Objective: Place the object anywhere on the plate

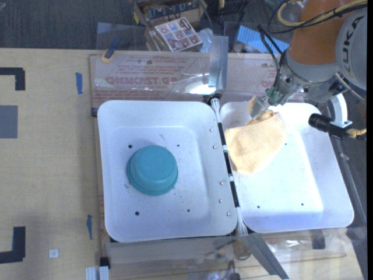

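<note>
Two white bins (pixel 116 214) side by side on wooden bench (pixel 41 174); cardboard box (pixel 169 10) on floor beyond.

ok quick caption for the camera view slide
End effector lifts a yellow cloth by its corner over the right bin; teal plate waits in the left bin.

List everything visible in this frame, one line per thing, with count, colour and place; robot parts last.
bins: two, white, shallow, side by side on the bench.
plate: one, teal, round, apparently upside down, in the left bin, left of centre.
cloth: one, pale yellow, hanging from the gripper over the right bin's upper left part, its top corner pinched between the fingers.
bench top: one, light wood, with black markings and blue tape bits at left.
clutter: cardboard box, printed card and clear plastic sheet, behind the bins.
arm: one, grey with an orange band, reaching in from upper right.
gripper: one, over the right bin, shut on the cloth.
</note>
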`<state>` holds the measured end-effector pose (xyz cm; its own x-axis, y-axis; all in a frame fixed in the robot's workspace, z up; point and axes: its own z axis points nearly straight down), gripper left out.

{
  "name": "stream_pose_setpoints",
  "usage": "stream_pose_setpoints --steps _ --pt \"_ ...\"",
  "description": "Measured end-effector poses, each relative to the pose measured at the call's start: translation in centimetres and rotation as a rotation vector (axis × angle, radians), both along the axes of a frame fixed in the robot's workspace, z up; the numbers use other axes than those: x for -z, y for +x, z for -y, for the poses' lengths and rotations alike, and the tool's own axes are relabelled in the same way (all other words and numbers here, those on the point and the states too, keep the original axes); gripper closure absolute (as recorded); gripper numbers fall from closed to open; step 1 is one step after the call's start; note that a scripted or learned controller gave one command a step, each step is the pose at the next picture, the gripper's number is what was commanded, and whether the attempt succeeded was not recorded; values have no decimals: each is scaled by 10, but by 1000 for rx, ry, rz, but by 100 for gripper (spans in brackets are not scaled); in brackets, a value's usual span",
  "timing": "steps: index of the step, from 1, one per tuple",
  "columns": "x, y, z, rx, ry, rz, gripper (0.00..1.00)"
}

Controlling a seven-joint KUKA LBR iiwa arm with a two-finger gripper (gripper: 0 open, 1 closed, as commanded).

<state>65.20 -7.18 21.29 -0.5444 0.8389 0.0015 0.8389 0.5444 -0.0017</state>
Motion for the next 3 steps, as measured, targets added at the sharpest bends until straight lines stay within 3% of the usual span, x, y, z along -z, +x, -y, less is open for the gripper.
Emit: stream_pose_setpoints --steps 2,3 --pt "10 -39 -81 -795 2 2 100" --pt "14 -62 -127 -994 2 3 100"
